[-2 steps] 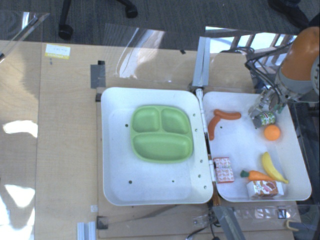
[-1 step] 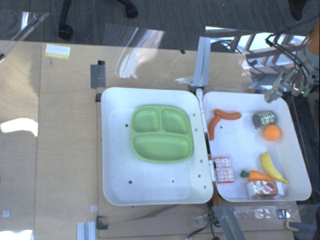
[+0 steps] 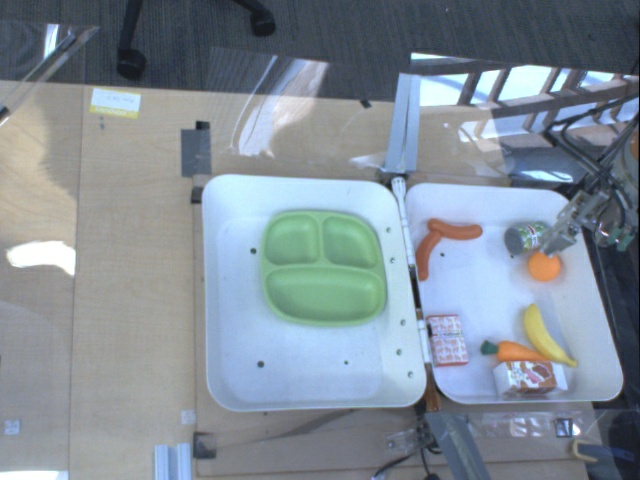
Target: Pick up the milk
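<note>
The milk [image 3: 530, 376] is a small white carton with a red label, lying near the front edge of the right bin [image 3: 500, 298]. A carrot [image 3: 515, 350] touches its far side. My gripper [image 3: 563, 233] is at the far right of this bin, well away from the carton. It hovers right beside a grey-green can [image 3: 526, 236] and just above an orange [image 3: 545, 266]. Nothing can be seen held in the gripper.
Two orange-red sausages [image 3: 440, 240] lie at the right bin's far left, a red-and-white patterned box [image 3: 447, 339] at its front left, a banana [image 3: 545, 334] right of the carrot. The left bin [image 3: 230, 368] holds a green divided plate [image 3: 323, 268].
</note>
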`<state>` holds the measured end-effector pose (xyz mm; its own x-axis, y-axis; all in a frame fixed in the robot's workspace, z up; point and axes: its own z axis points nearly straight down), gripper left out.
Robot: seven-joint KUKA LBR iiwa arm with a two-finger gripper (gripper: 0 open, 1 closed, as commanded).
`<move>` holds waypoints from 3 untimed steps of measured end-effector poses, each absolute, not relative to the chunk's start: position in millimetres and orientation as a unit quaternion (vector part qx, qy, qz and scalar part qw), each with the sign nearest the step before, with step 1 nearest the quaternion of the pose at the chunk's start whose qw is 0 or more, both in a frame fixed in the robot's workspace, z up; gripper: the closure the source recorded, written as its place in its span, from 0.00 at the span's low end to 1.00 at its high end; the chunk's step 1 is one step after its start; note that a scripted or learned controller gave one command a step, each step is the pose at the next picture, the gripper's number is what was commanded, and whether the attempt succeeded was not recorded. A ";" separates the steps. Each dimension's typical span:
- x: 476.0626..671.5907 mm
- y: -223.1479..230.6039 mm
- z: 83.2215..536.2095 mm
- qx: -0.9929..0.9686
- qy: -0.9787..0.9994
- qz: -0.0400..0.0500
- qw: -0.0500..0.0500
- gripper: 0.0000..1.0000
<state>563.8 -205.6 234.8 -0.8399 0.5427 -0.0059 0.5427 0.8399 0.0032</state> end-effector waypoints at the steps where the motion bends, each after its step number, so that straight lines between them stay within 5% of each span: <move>1: 567.2 -204.8 244.5 0.283 0.959 0.002 0.006 1.00; 3: 573.8 -203.2 263.3 0.282 0.959 0.004 0.012 1.00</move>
<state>573.8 -203.2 263.3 -0.8405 0.5415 -0.0207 0.5413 0.8407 0.0140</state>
